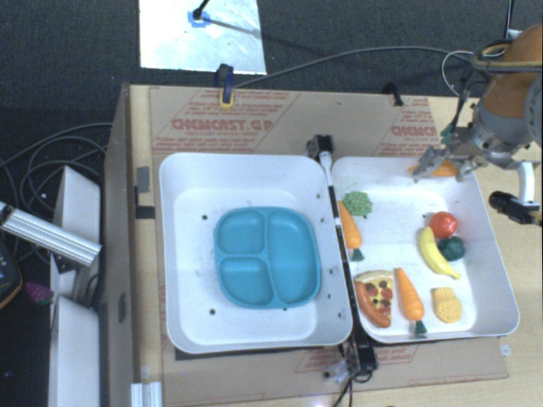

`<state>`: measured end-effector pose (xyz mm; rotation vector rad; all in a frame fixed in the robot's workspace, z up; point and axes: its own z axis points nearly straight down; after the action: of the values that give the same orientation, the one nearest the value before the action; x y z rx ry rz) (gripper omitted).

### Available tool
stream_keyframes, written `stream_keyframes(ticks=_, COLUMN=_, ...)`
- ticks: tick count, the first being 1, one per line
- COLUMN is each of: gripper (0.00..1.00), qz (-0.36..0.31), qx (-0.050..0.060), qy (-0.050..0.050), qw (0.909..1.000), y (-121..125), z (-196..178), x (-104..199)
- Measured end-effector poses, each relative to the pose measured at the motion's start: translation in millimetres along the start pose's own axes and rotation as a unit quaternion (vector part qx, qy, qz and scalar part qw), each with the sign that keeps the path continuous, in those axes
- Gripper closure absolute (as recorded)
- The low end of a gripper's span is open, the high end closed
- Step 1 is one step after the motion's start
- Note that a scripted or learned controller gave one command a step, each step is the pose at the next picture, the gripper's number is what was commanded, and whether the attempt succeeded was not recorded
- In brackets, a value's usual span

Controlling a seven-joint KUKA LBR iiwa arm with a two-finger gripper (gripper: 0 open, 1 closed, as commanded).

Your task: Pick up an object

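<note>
Gripper above the right bin

Gripper (441, 161) at upper right; its fingers pinch an orange piece (443, 170).

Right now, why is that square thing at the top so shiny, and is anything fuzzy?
In the camera view, the silvery sheet on the dark floor catches glare and looks washed out; the white bins are evenly bright with soft shadows; the gripper at the right bin's far edge is a bit blurred, while the toy banana and blue tray look sharp.
</note>
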<state>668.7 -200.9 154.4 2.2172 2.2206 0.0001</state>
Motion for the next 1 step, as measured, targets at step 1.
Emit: stream_keyframes(ticks=1, gripper=0.00, qz=0.000, qx=0.001, qy=0.001, qw=1.0000, y=-46.1, z=70.3, x=-5.6)
